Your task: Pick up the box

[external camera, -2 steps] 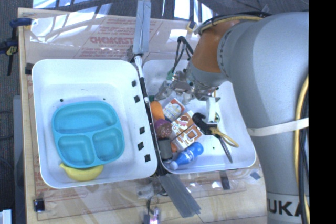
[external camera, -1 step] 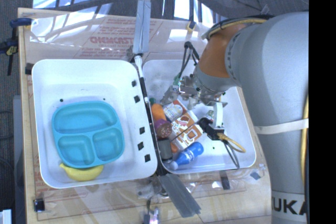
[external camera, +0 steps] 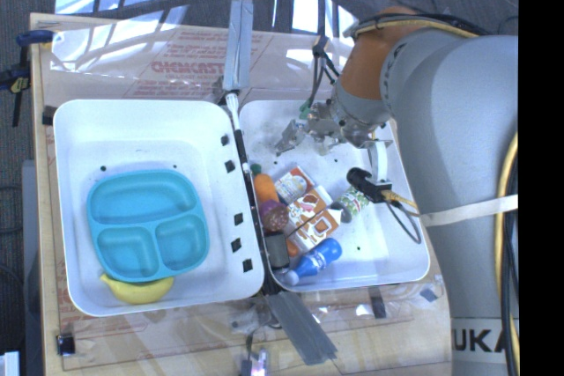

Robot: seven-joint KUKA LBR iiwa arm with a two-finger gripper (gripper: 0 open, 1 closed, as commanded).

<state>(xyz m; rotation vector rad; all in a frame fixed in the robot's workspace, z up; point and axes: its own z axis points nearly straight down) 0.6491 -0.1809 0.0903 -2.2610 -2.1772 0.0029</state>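
The grey KUKA arm [external camera: 441, 119], orange band above its wrist, reaches into the right-hand white bin [external camera: 401, 264] on the worktop [external camera: 106, 40]. Its fingers [external camera: 304, 135] hang over the bin's far, bare floor; whether they are spread or closed cannot be told from here, and nothing shows between them. The box [external camera: 313, 220], a small brown-and-white printed carton, lies flat nearer the camera than the fingers and apart from them, in the clutter at the bin's middle. Touching the box on the side towards the fingers is a small white packet [external camera: 293, 186]; an orange item [external camera: 264, 188] and a dark round fruit [external camera: 274, 216] sit by the divider, and a blue bottle [external camera: 315, 258] lies just beyond the box, by the bin's near wall. A small can [external camera: 353, 203] rests beside the box under the arm. Across the divider from the fingers, the left bin [external camera: 70, 136] holds a turquoise compartment tray [external camera: 147, 223] with a banana [external camera: 137, 288] against its near edge.
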